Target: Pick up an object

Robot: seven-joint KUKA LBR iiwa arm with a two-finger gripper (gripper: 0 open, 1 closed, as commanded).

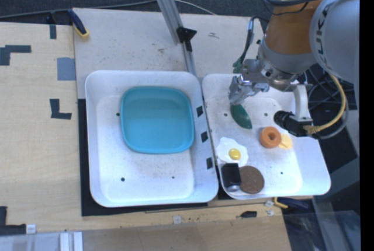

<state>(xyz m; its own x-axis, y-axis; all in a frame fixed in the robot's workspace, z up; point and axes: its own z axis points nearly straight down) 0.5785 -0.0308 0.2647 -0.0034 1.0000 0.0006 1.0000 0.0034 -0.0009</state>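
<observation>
My gripper [237, 96] hangs over the upper part of the right bin [310, 177], its metal fingers pointing down just above a dark green leaf-shaped piece [241, 116]. The fingertips sit at the leaf's upper end, and nothing is seen between them. Lower in the same bin lie an orange ring [270, 137] with a small yellow piece [284, 141] beside it, a fried-egg toy [232, 152], a black block [231, 174] and a brown round disc [251, 179].
The left bin [99, 145] holds a turquoise square plate [156, 119]. A grey metal pole [169, 7] slants across the bench behind the bins. Black cables and a black cylinder [287, 120] hang off the arm at the right bin's right side.
</observation>
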